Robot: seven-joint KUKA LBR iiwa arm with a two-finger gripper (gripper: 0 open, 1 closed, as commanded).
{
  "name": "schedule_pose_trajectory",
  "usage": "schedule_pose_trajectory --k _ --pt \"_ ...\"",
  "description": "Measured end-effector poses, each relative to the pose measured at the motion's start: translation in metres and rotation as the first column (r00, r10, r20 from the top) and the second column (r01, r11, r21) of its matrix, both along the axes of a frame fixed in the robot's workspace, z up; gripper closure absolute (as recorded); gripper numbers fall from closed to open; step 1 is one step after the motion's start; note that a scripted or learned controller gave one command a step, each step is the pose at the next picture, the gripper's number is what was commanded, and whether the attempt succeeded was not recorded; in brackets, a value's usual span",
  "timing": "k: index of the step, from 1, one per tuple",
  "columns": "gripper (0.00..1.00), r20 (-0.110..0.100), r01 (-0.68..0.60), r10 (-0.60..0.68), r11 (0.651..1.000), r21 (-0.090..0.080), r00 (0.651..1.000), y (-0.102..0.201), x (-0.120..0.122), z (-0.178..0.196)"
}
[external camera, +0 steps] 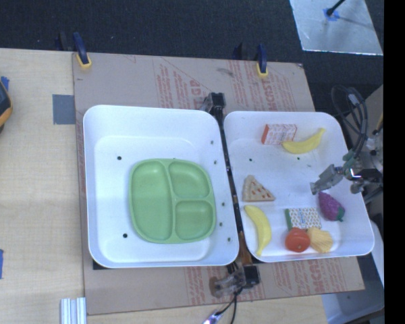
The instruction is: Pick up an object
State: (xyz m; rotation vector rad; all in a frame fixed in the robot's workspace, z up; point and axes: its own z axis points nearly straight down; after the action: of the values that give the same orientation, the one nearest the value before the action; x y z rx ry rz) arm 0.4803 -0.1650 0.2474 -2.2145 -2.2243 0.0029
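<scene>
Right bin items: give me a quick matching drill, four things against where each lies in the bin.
Things:
1. small carton
2. sandwich wedge
3. tomato
4. purple eggplant

Places:
A. near edge, beside a yellow piece
B. far side, left of a banana
C. just below the claw
D. middle of the bin's left side, above the other banana

Pairs: 1-B, 2-D, 3-A, 4-C

one fixed cam you had mounted above the bench [34,181], looked down at a slant, far enough back to catch both white bins [94,181], arm side sat at frame right
</scene>
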Motion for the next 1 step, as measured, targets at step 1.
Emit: schedule_pose_trajectory --k 1 --pt "0.0 -0.001 0.0 0.0 1.0 -0.001 1.0 -0.0472 0.0233 -0.0535"
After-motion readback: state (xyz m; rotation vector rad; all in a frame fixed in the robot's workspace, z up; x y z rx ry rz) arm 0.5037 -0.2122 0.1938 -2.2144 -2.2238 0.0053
